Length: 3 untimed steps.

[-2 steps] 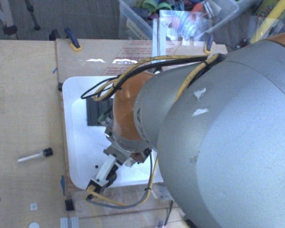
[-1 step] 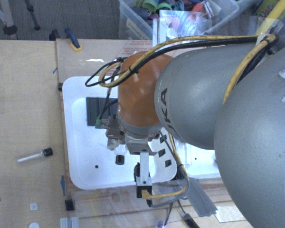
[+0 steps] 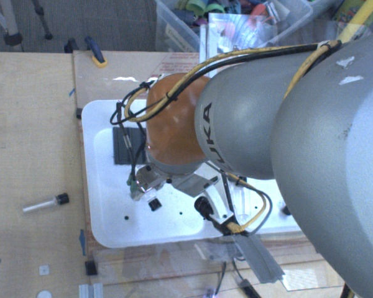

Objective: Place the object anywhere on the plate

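The grey KUKA arm sweeps in from three o'clock and covers most of the left white bin, its glossy orange band sitting right over the bin's middle, presumably because the program has brought the wrist straight down on whatever it means to pick. Below the band, toward seven o'clock, the gripper is a small cluster of metal and dark parts close to the bin floor; whether it is apart or together I cannot tell, and nothing can be seen clamped in it. A flat dark rectangular piece lies on the bin floor at nine o'clock from the band, half tucked under the looping black and yellow cables; whether it is the object to be moved is not clear, and the plate cannot be made out under the arm. The bin is smooth, matte plastic with rounded corners. Out on the pale wooden bench at eight o'clock lies a small clear tube with a black cap.
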Motion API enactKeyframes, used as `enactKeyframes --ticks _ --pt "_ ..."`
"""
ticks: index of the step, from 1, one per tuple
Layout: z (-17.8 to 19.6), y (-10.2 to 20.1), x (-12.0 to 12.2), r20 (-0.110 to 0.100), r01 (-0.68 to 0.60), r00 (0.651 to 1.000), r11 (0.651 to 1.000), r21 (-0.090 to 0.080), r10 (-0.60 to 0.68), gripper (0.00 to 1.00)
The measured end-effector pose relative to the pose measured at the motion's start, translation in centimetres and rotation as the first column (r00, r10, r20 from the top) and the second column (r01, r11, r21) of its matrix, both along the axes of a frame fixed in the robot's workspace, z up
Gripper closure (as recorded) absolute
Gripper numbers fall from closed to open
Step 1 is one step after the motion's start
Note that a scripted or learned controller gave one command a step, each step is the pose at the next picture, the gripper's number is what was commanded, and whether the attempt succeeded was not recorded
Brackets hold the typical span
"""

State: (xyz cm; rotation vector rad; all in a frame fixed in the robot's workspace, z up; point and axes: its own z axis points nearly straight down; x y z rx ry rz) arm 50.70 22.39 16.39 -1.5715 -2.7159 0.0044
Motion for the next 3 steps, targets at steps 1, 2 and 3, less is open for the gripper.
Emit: enactKeyframes --ticks 1,2,3 --pt "8.0 -0.9 3.7 0.006 -0.215 0.977 0.977 0.001 0.215 1.00" --pt "13.8 -1.2 9.7 0.007 -0.082 0.997 0.997 0.000 0.082 1.00" --pt "22.3 -0.9 6.4 0.007 -0.120 0.993 0.993 0.001 0.120 1.00"
